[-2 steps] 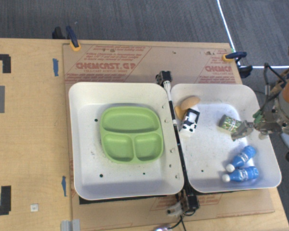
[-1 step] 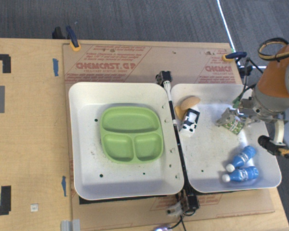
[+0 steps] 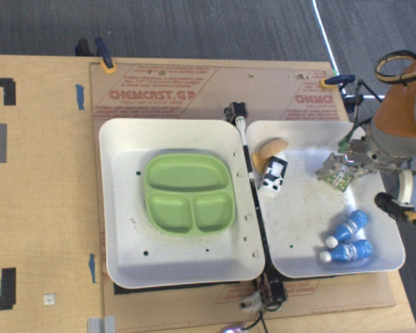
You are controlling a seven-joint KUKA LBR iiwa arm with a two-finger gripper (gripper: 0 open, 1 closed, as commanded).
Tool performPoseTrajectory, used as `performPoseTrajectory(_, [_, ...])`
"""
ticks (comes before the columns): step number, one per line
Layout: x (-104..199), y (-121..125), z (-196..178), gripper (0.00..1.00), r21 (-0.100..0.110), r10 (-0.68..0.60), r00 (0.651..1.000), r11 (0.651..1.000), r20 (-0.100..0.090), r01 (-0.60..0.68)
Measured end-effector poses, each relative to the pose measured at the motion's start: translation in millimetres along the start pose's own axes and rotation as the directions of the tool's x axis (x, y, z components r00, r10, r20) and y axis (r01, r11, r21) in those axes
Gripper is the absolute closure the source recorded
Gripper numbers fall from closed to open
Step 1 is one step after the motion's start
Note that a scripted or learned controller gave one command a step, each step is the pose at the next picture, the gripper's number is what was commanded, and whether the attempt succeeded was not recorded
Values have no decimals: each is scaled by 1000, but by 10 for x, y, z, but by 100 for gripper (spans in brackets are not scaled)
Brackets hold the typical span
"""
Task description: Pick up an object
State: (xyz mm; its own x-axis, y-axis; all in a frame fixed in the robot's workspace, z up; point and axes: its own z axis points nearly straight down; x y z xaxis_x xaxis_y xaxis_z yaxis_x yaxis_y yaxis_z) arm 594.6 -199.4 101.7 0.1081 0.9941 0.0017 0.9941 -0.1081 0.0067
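My gripper hangs low over the right bin, near its upper right part, on the grey arm with the orange band. A small greenish patch shows at the gripper's tip; I cannot make out what it is. Two blue bottles with white caps lie side by side in the bin's lower right corner, below the gripper. A tan bread-shaped piece and a black-and-white toy lie at the bin's upper left, well to the left of the gripper.
The left bin holds a green divided plate. A black-and-white rod runs along the seam between the bins. Clamps hold the cardboard sheet at its back edge. A cable loops beside the arm.
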Motion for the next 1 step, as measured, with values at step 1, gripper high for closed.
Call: performPoseTrajectory(1, [809, -21, -1101, 100, 5, 18, 1000, 1000, 1, -18])
